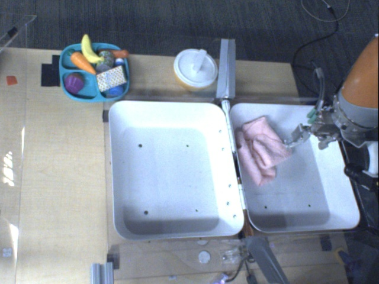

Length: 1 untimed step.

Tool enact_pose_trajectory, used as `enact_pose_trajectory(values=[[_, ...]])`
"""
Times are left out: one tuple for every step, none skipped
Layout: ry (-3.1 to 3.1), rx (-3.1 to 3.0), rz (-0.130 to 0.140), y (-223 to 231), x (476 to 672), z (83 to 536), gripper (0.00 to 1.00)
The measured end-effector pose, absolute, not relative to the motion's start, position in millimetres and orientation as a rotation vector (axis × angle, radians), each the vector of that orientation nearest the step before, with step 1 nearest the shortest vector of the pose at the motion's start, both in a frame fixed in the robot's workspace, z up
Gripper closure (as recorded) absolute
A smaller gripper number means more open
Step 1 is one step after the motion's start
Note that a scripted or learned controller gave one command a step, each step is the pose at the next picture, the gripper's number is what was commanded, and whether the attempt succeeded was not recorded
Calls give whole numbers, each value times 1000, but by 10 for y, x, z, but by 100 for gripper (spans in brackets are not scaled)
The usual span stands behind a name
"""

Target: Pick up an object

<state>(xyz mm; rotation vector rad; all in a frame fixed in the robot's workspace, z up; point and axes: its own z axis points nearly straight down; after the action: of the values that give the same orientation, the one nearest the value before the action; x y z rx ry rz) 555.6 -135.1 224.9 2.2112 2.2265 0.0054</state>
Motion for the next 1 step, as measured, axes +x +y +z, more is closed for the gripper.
enact_pose_trajectory(values=[[2245, 2183, 11, -1506, 5927, 980, 0]])
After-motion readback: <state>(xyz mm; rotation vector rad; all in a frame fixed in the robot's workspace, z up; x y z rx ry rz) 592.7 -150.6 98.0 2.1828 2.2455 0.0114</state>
